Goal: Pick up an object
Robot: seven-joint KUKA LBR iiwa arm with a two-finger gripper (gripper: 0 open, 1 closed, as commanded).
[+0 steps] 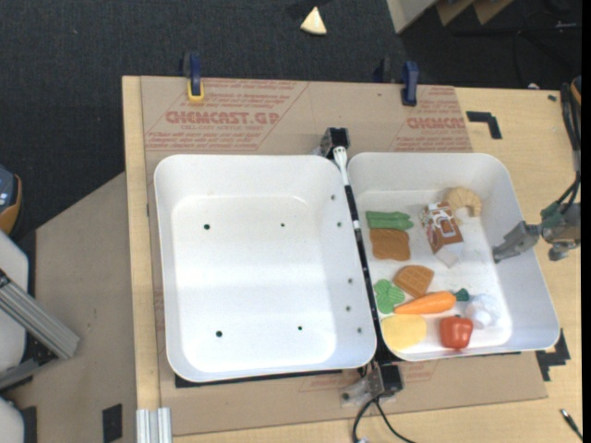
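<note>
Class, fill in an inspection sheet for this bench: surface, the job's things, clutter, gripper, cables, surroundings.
Surface: brown board bench bearing the left white bin and the right white bin.
Job's things: toy foods in the right bin, among them an orange carrot, red pepper, yellow piece, green pea pod.
Clutter: nothing seen.
Gripper: grey gripper at the right bin's right rim.
Cables: black cable at the front edge.
Surroundings: dark carpet; blue clamps.
</note>
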